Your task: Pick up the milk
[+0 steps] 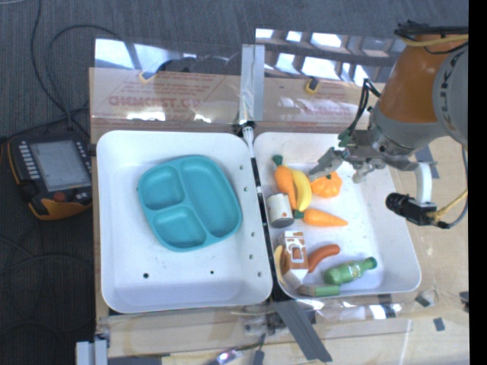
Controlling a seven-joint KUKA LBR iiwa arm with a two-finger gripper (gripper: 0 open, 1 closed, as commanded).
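Off to the far left, on the dark carpeted floor, lies a black and orange handheld control pendant point(47, 171) with a grey screen, its cable looping away behind it. Next comes the left shallow white plastic bin point(122, 280), and in it sits a turquoise plastic plate with three compartments point(189, 201), turned at a slant, near the bin's middle. Behind both bins runs a low brown cardboard wall point(167, 97) topped with shiny clear sheeting. The right shallow white plastic bin point(396, 257) touches the left one along their shared edge and holds a clutter of toy food. Close to that shared edge stands a small grey cylindrical can point(278, 208), and just below it lies the milk, a small white and brown carton point(296, 251), flat on the bin floor near the front left, with a red toy sausage point(323, 255) right beside it. Above these, an orange toy carrot with a green tip point(283, 179) and a yellow toy banana point(301, 189) lie side by side, another orange carrot point(326, 219) pointing right below them. A green plastic bottle point(348, 271) lies on its side near the front rim. A small orange pumpkin-like toy point(327, 185) rests further back, and just above it hover the jaws point(348, 167), spread wide and holding nothing, well apart from the milk. The grey arm with its orange band point(417, 74) reaches in from the right.
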